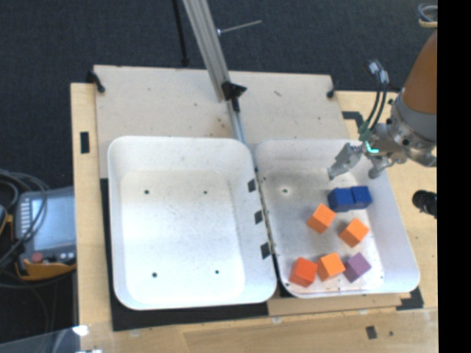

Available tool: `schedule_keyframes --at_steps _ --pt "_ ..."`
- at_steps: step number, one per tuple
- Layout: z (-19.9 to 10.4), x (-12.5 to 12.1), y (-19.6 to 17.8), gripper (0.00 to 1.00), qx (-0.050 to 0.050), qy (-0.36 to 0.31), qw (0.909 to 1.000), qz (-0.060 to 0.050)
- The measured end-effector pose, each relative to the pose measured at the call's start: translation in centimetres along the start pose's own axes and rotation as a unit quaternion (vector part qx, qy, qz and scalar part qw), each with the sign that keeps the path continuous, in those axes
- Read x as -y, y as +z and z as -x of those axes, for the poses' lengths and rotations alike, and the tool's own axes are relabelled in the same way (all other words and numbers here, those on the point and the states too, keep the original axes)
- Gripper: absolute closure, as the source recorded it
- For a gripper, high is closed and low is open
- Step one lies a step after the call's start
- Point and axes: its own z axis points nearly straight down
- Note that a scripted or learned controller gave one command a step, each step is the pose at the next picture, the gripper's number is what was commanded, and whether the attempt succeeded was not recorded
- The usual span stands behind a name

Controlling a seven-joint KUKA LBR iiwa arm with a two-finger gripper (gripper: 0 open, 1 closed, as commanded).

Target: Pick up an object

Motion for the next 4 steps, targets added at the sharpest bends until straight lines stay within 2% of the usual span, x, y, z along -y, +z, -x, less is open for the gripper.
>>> schedule_keyframes --at_steps 1,3,4 --pt "0.0 -0.1 -0.2 0.00 0.000 0.000 1.0000 0.002" --pt "-1.2 -0.5 10.2 0.00 0.001 0.004 1.0000 0.000" --pt "-0.9 -0.4 16.0 0.00 0.003 0.002 1.0000 0.005"
